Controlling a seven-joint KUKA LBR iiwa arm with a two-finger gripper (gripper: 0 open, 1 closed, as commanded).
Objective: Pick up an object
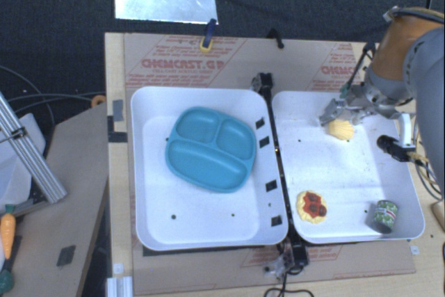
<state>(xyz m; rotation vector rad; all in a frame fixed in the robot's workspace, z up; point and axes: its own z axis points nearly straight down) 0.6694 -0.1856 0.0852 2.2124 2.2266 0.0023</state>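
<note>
- The gripper [338, 115] was low in the right bin [348, 209], at about 1 o'clock of that bin, and it was touching or just above a pale yellow object [341, 129].
- I could not tell how the tool stood around the object, because its metal parts were blurred together.
- The yellow object lay near the far wall of the bin, so I judged that there was little room behind it, and more open floor toward 6 o'clock.
- A small pizza toy [312, 206] lay at 7 o'clock of the right bin and a green can [382, 215] at 5 o'clock, both well apart from the gripper.
- The left bin [156, 219] held a blue divided plate [211, 148] near its middle, probably out of the way of this try.
</note>
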